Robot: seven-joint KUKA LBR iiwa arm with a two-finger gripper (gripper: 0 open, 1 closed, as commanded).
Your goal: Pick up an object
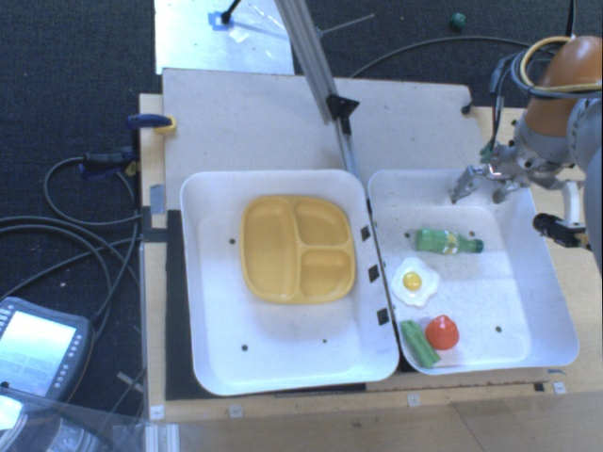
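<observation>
The gripper (482, 185) hovers open and empty over the right bin's (528, 281) far edge, so this looks like the approach. Next it likely must descend onto the green bottle (448, 242).

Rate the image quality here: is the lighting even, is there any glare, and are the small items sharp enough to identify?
Camera view: lighting is soft and even, with faint shadows; mild glare on the white paper sheet at top; the small green plastic bottle, fried-egg toy and red tomato toy are slightly soft but identifiable; the two-finger gripper is blurry.
</observation>
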